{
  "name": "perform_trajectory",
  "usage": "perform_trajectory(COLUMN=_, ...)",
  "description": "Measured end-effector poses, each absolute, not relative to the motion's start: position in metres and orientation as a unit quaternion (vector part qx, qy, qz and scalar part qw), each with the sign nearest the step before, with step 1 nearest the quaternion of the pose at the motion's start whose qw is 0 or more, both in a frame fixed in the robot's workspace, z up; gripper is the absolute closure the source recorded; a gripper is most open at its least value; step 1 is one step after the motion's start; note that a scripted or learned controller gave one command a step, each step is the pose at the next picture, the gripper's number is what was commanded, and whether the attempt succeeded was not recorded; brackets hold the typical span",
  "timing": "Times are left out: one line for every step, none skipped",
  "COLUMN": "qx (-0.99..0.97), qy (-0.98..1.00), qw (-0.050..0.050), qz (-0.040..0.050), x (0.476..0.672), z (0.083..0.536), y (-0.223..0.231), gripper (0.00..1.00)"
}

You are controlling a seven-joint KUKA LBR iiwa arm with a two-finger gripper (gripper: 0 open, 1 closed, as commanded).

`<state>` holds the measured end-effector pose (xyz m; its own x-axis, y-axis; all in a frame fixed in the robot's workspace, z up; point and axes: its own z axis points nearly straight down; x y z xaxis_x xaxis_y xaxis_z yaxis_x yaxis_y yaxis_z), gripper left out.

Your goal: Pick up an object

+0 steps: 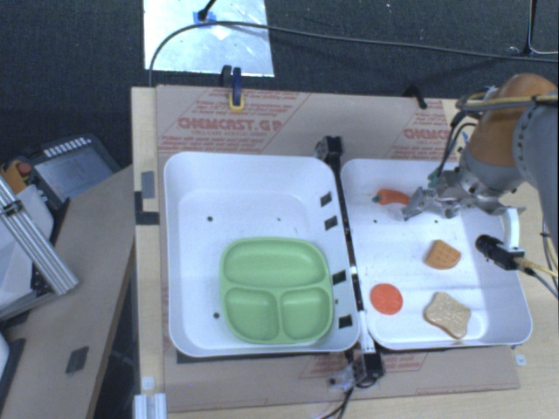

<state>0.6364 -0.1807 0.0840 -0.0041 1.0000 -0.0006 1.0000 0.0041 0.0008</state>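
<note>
My gripper (423, 204) hangs low over the far part of the right bin (515, 321), reaching in from the right. Just left of it, an orange carrot-shaped piece (392, 197) lies on the bin floor; whether the two touch I cannot tell. A small brown waffle-like piece (443, 255) lies in front of the gripper. Nearer the front edge lie a red-orange disc (386, 298) and a tan slice of bread (448, 314).
The left bin (201, 182) holds a green divided plate (277, 288) at its front. A black divider with clips (341, 234) runs between the bins. Cables and a black part of the arm (496, 251) hang over the right bin's right side.
</note>
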Motion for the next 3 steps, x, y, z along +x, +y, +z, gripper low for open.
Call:
perform_trajectory(qx=0.705, qy=0.709, qw=0.003, qz=0.0014, x=0.638, z=0.097, y=-0.181, gripper=1.00)
perform_trajectory(qx=0.706, qy=0.709, qw=0.004, qz=0.0024, x=0.640, z=0.163, y=-0.182, gripper=1.00)
perform_trajectory(qx=0.706, qy=0.708, qw=0.003, qz=0.0019, x=0.631, z=0.217, y=-0.184, gripper=1.00)
